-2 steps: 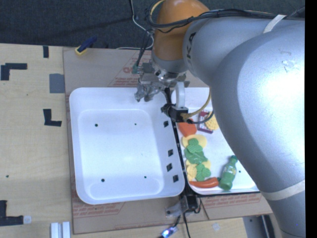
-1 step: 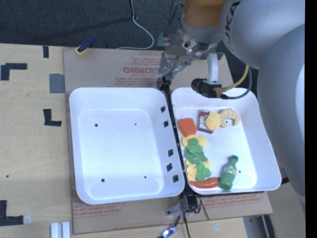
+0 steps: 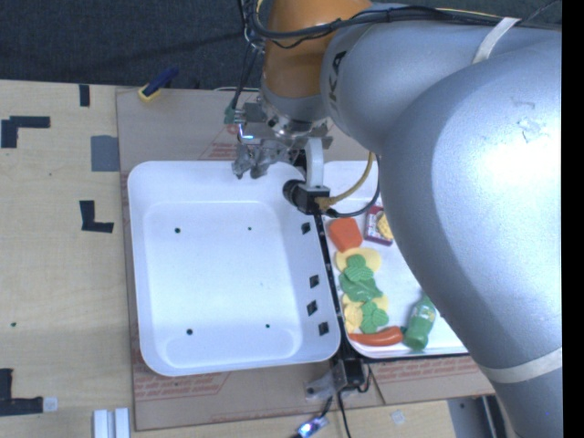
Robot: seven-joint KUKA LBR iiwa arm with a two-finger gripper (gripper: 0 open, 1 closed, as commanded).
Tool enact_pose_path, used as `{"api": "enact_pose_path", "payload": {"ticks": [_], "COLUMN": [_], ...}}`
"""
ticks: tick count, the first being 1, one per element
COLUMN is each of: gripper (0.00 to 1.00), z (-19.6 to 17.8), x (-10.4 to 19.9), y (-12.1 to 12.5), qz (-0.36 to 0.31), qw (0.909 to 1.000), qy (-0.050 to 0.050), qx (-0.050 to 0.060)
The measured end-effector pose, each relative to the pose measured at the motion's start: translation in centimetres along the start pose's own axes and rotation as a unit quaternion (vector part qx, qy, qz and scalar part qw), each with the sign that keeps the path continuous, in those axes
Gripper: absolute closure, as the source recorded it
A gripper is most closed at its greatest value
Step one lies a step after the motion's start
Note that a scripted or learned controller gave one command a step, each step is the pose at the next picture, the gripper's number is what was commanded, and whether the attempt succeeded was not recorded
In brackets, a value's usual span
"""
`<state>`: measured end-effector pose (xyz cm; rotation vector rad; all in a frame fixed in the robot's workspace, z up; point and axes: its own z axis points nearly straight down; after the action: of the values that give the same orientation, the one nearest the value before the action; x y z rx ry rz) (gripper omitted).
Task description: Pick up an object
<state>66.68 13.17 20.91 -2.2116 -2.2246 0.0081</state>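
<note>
Objects: small heap of toy food in right bin, along its left wall, w/ the arm's grey bulk covering most of that bin.
Orange pc: far end of heap, just beside the divider.
Purple/yellow packet: right of orange pc, touching or nearly so; part hidden by arm.
Green leafy pcs: mid heap, on yellow bits, near side of orange pc.
Red pepper-like pc: near end of heap, lying flat.
Green bottle: right of red pc, tilted, at edge of arm's outline.
Gripper: over far rim of left bin, well apart from heap. Can't tell if it's open or closed, too small and dark; nothing visibly gripped.
Arm: comes in from right, orange band above wrist, cables looped round it.
Bench: light wood w/ black tape marks, brown board under bins.
Blue/yellow item: far left on board's far edge, blurred.
</note>
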Motion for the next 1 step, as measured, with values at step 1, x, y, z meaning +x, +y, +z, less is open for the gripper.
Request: {"api": "enact_pose_path", "payload": {"ticks": [1], "gripper": [1.0], "z": [5.2], "x": [1.75], "y": [0.05], "qz": [0.002], "qw": [1.0], "qy": [-0.001], "qx": [0.0]}}
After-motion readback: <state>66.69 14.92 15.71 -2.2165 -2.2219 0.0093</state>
